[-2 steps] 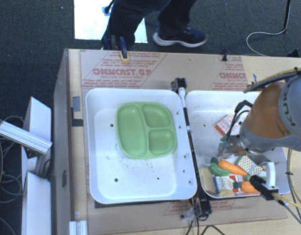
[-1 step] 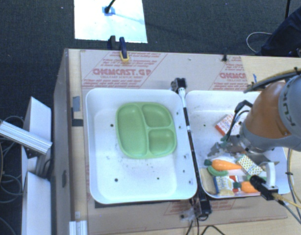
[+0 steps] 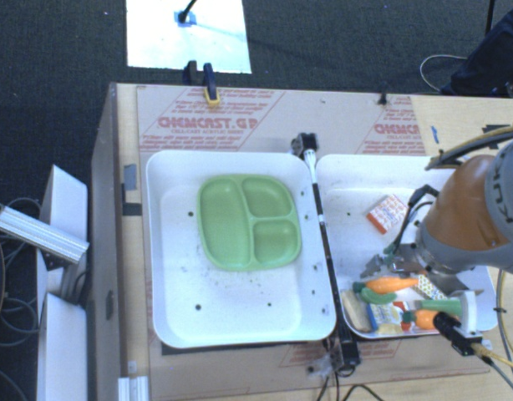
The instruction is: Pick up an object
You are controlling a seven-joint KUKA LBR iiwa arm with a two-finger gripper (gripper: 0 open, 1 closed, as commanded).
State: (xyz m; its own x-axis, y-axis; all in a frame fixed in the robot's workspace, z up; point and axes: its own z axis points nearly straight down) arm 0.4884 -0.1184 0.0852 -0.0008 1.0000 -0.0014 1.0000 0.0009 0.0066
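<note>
Two shallow white bins sit side by side on the counter (image 3: 240, 111) in front of you, the left bin (image 3: 177, 249) and the right bin (image 3: 348, 178), with a dark divider strip running between them.

In the left bin you have a green sectioned plate (image 3: 248, 222), lying flat near the bin's middle, with one large compartment on its left and two smaller ones on its right. It is well apart from the arm.

The arm (image 3: 474, 207) reaches in from the right, its orange band above the wrist hanging over the right bin. The gripper (image 3: 388, 261) sits low at the near side of that bin, just above a cluster of small things. You cannot tell how it is set, because the wrist and the clutter around it hide that part.

The things you might pick lie in the right bin. A small red and white packet (image 3: 386, 213) lies alone toward the bin's middle, just left of the arm. Nearer the front edge a small rectangular tray (image 3: 357, 317) holds mixed items (too jumbled to name each one). An orange carrot-shaped toy (image 3: 390, 285) lies across the tray's top, just beside the gripper, and another orange piece (image 3: 425, 317) lies lower right.
</note>
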